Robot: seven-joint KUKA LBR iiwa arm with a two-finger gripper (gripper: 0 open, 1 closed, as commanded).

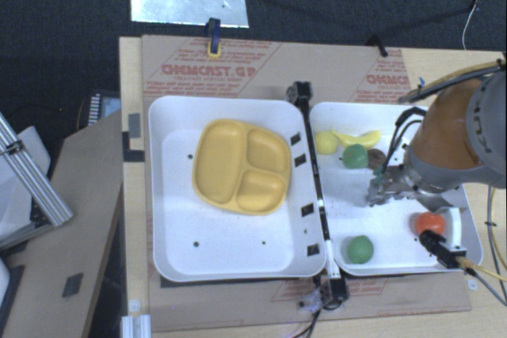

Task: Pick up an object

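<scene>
Sitting in the left bin, the yellow divided plate [242, 166] is lying well apart from the gripper [380, 192], which is hanging over the right bin [333, 210] between a green ball [355, 157] behind and another green ball [360, 249] in front.

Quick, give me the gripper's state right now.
Gripper: low in the right bin, on bare floor between the green items; open or shut cannot be told, and nothing is visibly held.
</scene>
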